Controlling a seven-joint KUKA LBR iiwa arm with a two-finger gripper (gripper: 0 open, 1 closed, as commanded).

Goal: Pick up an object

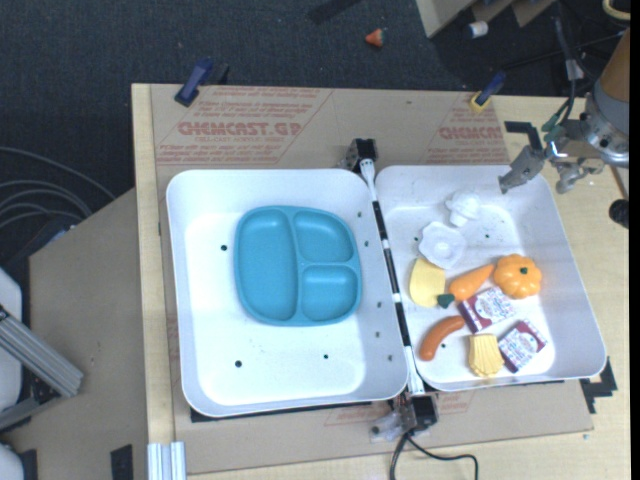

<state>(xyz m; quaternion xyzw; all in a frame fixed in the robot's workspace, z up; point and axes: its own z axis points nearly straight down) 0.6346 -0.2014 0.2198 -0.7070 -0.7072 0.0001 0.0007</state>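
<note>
The right bin [570, 268] holds several toy foods: an orange pumpkin [517, 276], a carrot [470, 280], a yellow cheese wedge [427, 283], a brown sausage [440, 336], a yellow ridged piece [485, 355], two red-and-white packets [487, 308] [522, 346] and two white pieces [465, 208] [442, 243]. My gripper [545, 171] hovers over the bin's far right corner, open, with nothing between its fingers. It is up and to the right of the white pieces and apart from all the items.
The left bin [200, 308] holds a blue divided plate [297, 265]. A black hinge strip [385, 268] runs between the bins. Blue clamps [192, 83] [487, 90] sit on the cardboard board's far edge.
</note>
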